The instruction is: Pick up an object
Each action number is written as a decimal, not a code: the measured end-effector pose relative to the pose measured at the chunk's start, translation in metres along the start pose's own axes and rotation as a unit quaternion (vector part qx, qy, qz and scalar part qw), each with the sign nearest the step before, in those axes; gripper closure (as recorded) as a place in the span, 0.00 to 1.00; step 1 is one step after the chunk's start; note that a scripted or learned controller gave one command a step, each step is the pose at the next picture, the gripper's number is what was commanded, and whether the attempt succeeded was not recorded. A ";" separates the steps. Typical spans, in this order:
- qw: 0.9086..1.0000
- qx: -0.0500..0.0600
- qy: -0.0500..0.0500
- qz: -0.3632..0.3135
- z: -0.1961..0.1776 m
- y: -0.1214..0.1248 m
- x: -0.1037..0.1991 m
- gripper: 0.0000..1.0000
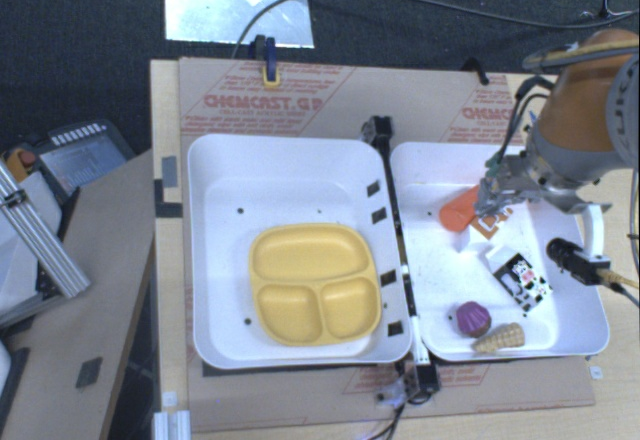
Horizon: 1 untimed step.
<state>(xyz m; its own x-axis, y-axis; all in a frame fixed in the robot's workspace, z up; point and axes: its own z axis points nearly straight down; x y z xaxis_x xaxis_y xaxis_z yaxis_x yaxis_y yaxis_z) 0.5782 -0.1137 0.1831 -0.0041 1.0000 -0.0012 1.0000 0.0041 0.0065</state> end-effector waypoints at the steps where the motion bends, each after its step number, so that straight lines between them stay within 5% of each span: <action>1: 1.000 -0.001 0.000 0.000 -0.064 0.000 0.001 1.00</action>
<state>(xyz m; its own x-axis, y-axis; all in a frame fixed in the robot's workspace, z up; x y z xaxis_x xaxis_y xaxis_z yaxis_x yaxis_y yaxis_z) 0.5774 -0.1123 0.2475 -0.0045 1.0000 -0.0016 1.0000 0.0045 0.0082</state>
